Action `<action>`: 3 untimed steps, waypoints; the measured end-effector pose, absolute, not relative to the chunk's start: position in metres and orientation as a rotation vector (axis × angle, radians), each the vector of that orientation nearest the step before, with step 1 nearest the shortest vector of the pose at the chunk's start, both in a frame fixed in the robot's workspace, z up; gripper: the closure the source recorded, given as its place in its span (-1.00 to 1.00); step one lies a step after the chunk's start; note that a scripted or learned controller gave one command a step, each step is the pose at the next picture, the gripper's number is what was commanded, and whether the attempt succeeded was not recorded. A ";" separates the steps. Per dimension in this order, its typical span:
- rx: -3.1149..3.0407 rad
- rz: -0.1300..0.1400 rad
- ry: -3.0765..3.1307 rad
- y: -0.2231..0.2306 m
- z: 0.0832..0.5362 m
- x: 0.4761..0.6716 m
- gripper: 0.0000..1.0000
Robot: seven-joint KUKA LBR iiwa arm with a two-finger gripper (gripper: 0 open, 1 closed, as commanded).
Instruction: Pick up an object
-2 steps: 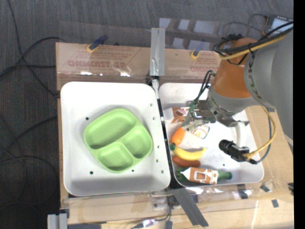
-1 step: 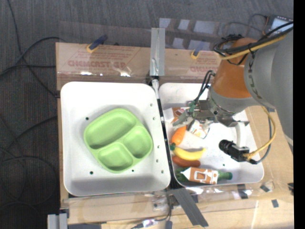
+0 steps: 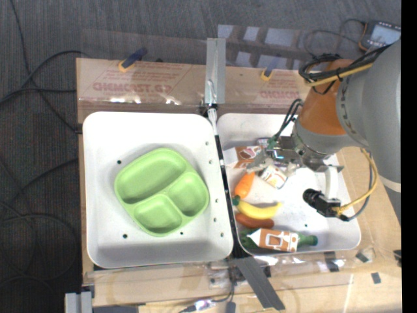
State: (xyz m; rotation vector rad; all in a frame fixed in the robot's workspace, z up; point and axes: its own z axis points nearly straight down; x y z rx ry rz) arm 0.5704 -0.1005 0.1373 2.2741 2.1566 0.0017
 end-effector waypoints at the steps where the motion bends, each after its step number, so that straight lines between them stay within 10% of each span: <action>1: 2.303 0.015 2.110 -0.131 0.095 0.618 -1.00; 2: 2.305 0.003 2.114 -0.131 0.099 0.616 1.00; 3: 2.305 0.001 2.114 -0.131 0.099 0.616 -1.00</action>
